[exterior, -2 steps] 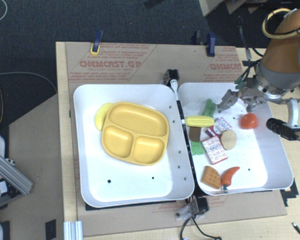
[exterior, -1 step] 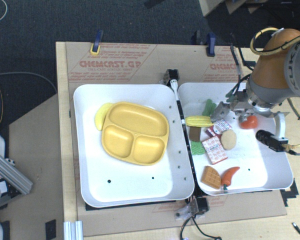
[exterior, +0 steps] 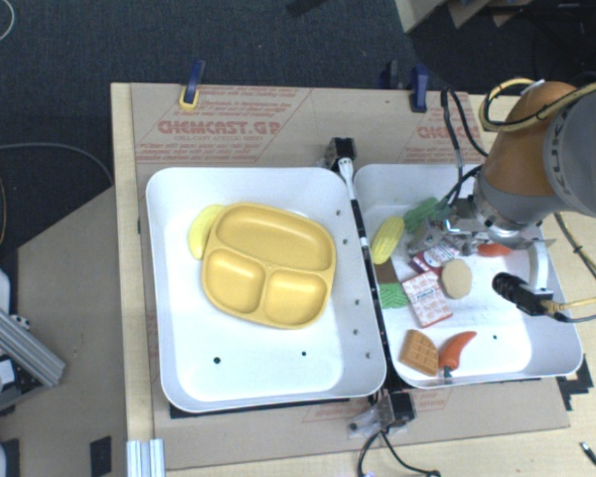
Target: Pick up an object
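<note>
The left bin (exterior: 179, 296) is the biggest thing here and bears a yellow divided tray (exterior: 268, 263), with a yellow banana-like piece (exterior: 201, 229) peeking from under the tray's upper left edge. The right bin (exterior: 536, 351) has the arm (exterior: 536, 152) over its upper part, the gripper (exterior: 455, 229) low among the objects; whether it is open or closed cannot be told. Near it lie a green leafy piece (exterior: 422, 214), a yellow corn cob (exterior: 386, 238), a beige egg-like ball (exterior: 458, 278), a red-and-white packet (exterior: 426, 297), a brown cracker (exterior: 418, 351) and a red chilli (exterior: 456, 348)
</note>
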Motion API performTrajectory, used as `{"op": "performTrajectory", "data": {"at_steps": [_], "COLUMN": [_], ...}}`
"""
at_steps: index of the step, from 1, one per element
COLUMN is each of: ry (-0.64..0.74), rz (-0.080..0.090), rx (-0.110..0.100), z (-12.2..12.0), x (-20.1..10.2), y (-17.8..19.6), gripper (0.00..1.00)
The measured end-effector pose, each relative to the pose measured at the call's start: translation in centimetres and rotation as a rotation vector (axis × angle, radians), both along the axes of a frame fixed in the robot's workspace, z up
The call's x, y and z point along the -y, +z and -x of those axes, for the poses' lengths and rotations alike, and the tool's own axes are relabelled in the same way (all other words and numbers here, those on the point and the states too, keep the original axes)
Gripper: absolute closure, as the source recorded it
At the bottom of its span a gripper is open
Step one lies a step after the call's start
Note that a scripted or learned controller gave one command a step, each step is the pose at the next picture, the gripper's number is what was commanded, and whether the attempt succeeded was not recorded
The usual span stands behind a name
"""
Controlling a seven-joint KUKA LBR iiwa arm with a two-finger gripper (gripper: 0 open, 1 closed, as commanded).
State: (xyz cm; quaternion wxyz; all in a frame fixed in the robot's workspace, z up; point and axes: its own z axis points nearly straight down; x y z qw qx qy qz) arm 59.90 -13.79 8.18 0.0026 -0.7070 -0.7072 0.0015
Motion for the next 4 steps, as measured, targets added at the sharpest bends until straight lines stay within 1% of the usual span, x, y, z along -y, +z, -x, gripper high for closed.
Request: {"op": "performTrajectory", "data": {"at_steps": [1, 2, 3, 4], "ry": [-0.001, 0.000, -0.001, 0.000], "rz": [0.002, 0.003, 0.004, 0.003], "rx": [0.007, 0.012, 0.011, 0.010], "z": [-0.2, -0.3, 0.0, -0.1], "x": [0.1, -0.2, 0.5, 0.5], "y": [1.4, 7.8, 12.3, 14.4], "gripper": [1.00, 1.00, 1.00, 1.00]}}
